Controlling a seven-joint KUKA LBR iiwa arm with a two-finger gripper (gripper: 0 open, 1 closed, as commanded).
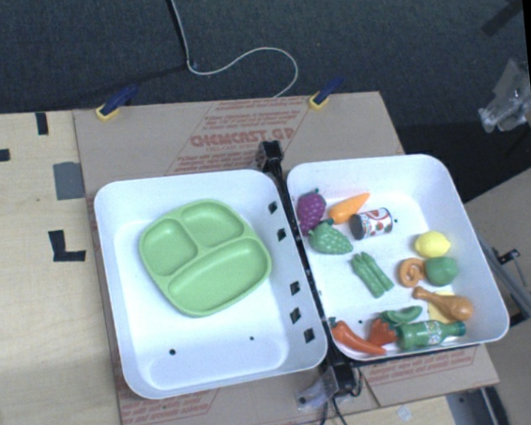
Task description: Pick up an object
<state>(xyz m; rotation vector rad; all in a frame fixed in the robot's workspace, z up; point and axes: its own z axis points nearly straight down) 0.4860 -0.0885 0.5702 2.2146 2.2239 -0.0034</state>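
Observation:
The right bin (457, 196) holds several toy foods: purple grapes (310, 208), a carrot (350, 207), a small can (372, 223), a green leafy vegetable (330, 240), green beans (372, 274), a lemon (432, 243), a lime (442, 271), an orange ring (409, 272), a drumstick (444, 303), a green bottle (430, 334) and a red pepper (354, 338). My gripper (505, 102) shows as a blurred grey shape at the far right, above and outside the bin's far right corner, well away from every object.
The left bin (123, 297) holds a green divided plate (204, 256). Both bins rest on a cardboard sheet (229, 135) clipped to the bench. A white cable (231, 64) loops behind it.

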